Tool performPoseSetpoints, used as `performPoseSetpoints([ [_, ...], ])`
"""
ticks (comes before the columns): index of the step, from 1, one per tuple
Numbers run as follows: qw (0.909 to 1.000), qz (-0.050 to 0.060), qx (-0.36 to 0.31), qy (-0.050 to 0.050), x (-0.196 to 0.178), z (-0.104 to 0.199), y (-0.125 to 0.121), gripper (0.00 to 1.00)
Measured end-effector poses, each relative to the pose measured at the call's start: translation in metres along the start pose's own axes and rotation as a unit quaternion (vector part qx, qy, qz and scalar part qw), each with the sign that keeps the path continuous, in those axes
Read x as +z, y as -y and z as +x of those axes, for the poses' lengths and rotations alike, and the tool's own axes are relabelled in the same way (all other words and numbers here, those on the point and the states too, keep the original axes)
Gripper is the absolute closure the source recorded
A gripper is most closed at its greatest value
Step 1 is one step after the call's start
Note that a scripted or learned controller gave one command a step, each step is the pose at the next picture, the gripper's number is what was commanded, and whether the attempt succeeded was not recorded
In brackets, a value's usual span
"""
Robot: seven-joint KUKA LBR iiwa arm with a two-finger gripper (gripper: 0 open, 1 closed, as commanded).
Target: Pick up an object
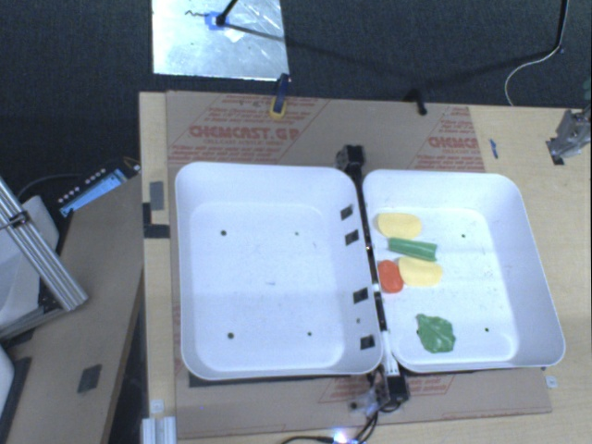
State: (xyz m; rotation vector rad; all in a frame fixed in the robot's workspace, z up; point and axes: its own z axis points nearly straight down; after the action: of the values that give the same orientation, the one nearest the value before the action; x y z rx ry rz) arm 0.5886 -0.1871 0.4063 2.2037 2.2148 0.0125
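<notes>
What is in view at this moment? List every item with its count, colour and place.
Bins: 2, white, side by side on the bench; left bin, right bin.
Yellow pieces: 2, in the right bin near its left wall; upper, lower.
Green stick: 1, between the two yellow pieces.
Red piece: 1, red-orange, touching the lower yellow piece's left side.
Green lump: 1, right bin, near edge.
Cardboard sheet: 1, brown, under both bins.
Gripper: 1, grey, at the right edge, beyond the bins.
</notes>
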Motion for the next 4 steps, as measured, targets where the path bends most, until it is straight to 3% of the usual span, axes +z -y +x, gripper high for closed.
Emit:
performPoseSetpoints([
  [1,1.0000,0.003,0.000,-0.002,-0.078,0.016,0.052,1.00],
  [2,0.9999,0.012,-0.003,-0.005,0.010,0.098,0.093,1.00],
  [3,1.0000,-0.001,-0.001,-0.002,-0.140,0.101,0.099,1.00],
  [4,0.9999,0.016,-0.002,-0.004,0.030,0.163,0.103,1.00],
])
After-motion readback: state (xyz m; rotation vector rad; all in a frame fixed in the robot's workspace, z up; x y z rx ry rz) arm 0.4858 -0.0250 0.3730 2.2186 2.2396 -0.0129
